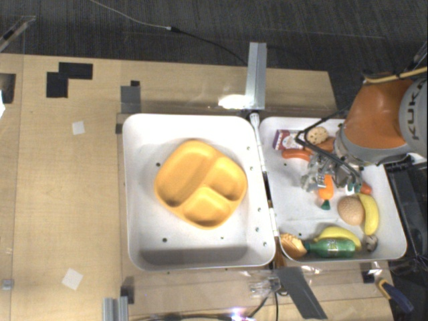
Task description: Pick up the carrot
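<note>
While the arm (384, 116) is reaching in from three o'clock, its gripper (326, 178) is hanging low over the middle of the right-hand bin (394, 243), and the carrot (326, 190) is lying directly under it; the orange piece with its small green tip pointing toward six o'clock is showing just below the metal fingers. Whether those fingers are spread, closed, or actually pinching the carrot, I cannot tell; the metalwork and the orange body are blurring together from this slanted view, so no grasp can be claimed.

Judging by how things are lying, the reach is looking done and the grip is looking undecided; the carrot is appearing to rest on the bin floor rather than hanging in the air, so the lift is not yet made.

Clutter is crowding the spot; a brown egg-like ball (351, 210) is sitting just at four o'clock of the carrot, with a banana (370, 212) touching its far side; a second banana (338, 233) and a green vegetable (332, 247) are lying along the six o'clock wall, beside a bread-like piece (293, 245) in the seven o'clock corner. A cookie (319, 135) and a small packet (285, 140) are sitting toward eleven o'clock, with an orange-red item (297, 154) just below them.

The left-hand bin (144, 246) is holding a yellow divided plate (200, 182), well apart from the work.

What is remaining, in my judgement: a sure closing on the carrot and a clean raise clear of the egg-like ball.
</note>
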